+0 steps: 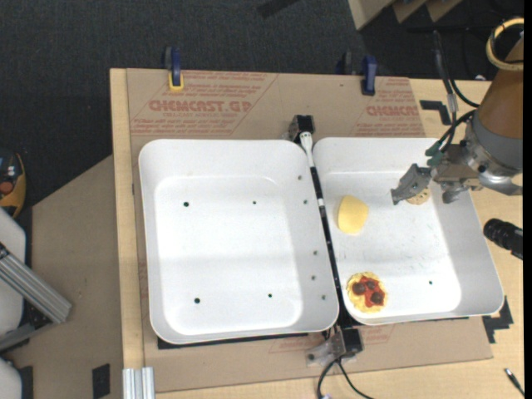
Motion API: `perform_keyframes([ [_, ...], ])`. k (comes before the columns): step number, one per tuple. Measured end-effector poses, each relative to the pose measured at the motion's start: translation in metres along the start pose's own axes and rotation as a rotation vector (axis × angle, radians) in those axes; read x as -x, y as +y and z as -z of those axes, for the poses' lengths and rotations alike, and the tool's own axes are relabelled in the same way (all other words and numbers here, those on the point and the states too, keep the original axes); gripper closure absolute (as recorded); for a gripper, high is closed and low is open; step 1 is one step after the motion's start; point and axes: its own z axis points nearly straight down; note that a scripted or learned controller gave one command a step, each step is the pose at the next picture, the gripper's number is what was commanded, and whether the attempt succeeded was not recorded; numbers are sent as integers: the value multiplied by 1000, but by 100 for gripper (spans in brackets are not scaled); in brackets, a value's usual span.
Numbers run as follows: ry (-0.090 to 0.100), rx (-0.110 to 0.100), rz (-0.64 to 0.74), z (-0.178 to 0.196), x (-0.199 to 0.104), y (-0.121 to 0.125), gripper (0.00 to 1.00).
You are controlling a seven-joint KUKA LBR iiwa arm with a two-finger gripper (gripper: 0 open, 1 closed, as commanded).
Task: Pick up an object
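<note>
Yellow, rounded and smooth, the lemon-like toy (352, 214) sits centre-right in the right bin (465, 293), so it could roll away if nudged. The hand (413, 193) hovers upper right above a tan object (420, 197), and I cannot tell its state, so a descent there may miss.

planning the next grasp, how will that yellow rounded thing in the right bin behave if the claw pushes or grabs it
The yellow rounded thing looks smooth and egg-shaped, so a sideways push would probably roll it across the right bin. Its curved sides may slip out of a pinch unless gripped across the middle. It appears small and likely light.
</note>
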Motion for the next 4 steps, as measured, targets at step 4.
perform_keyframes([
  [4,2,16,6,225,-145,-54,100],
])
